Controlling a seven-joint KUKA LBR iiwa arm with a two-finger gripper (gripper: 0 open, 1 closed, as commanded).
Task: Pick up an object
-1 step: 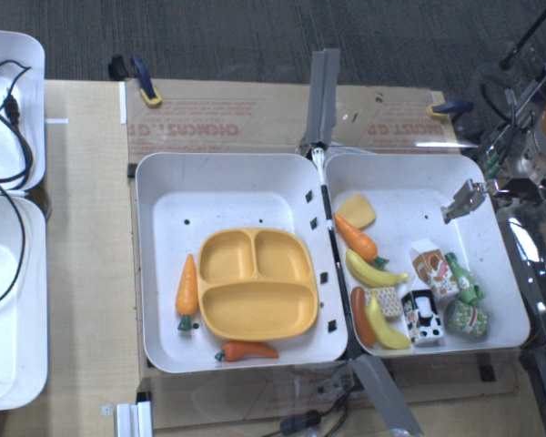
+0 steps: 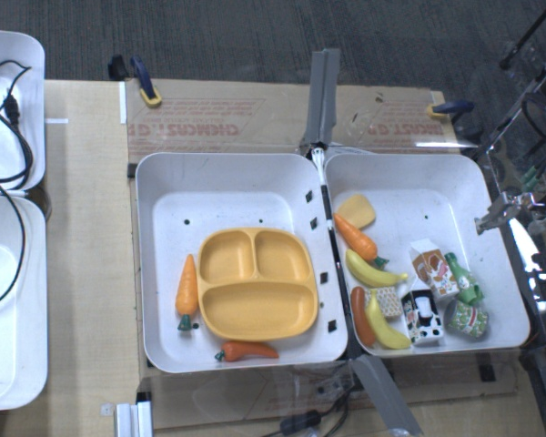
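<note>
The main risk we see is the crowding in the right bin (image 2: 409, 156). A banana (image 2: 373, 271), a second banana (image 2: 384, 328), a red sausage-like piece (image 2: 359, 315), a small dark carton (image 2: 423, 317), a paler carton (image 2: 432, 269), a green bottle (image 2: 464, 280) and a round green toy (image 2: 469, 320) lie touching or just beside one another. A descent into that cluster could land on two things at once, push one aside, or close on a rounded edge that slips out. The pieces near the walls are no safer, since the bin's side could block the approach. The looser candidates look easier to us: the orange carrot (image 2: 357, 237) and the pale yellow piece (image 2: 357, 212) higher in the same bin. In the left bin (image 2: 218, 157), there are also the carrot (image 2: 187, 285) beside the yellow divided plate (image 2: 257, 283) and the other carrot (image 2: 250, 350) below it. The plate itself is broad and flat, and we judge it a poor thing to grasp. Nothing is lifted; every object rests on a bin floor. What we take for the arm (image 2: 519, 209) is a grey shape at the right bin's outer rim, above the counter (image 2: 82, 244) and clear of the objects. We cannot tell how the jaws stand.
</note>
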